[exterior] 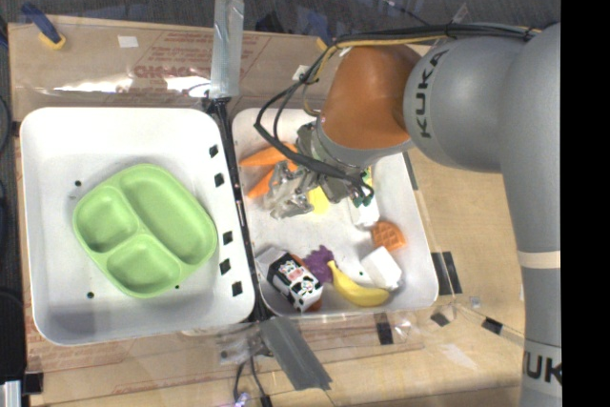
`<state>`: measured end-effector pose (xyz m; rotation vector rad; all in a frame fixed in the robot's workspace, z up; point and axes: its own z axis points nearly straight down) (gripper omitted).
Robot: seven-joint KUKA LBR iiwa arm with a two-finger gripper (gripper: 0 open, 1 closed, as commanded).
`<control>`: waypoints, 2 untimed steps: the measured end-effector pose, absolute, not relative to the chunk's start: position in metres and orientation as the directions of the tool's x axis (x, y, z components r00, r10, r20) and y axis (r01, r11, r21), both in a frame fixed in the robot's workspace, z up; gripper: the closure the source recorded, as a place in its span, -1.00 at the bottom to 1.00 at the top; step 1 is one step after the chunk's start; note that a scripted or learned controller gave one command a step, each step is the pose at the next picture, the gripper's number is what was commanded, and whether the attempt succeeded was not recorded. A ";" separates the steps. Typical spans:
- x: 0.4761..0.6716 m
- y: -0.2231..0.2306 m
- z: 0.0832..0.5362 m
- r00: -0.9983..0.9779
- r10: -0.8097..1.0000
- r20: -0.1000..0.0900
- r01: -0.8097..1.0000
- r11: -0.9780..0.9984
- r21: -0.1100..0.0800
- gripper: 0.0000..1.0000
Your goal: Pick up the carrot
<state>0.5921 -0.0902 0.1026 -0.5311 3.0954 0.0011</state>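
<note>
**Jaws lowered beside the carrot in the right bin**

Although the carrot (265,156) lies close to the jaws (284,191), it is not seen between them. It rests near the upper left corner of the right bin (416,205), just up and to the left of the metal fingers, with its long axis running roughly left to right, slightly tilted. Whether the jaws are open or closed cannot be told, since the fingers are blurred against the items below. A short shift toward the bin's upper left is judged to be needed, with the closing line set across the carrot's length. The carrot appears smooth, orange and tapered. A glossy yellow banana (359,289), a boxy cow-patterned carton (294,281) and a green sectioned plate (143,230) are also seen.
</note>
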 end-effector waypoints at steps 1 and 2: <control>0.546 -0.049 0.195 -0.870 -0.492 -0.006 -0.492 0.871 -0.004 1.00; 0.614 0.018 0.192 -0.800 -0.600 -0.004 -0.600 0.800 0.001 1.00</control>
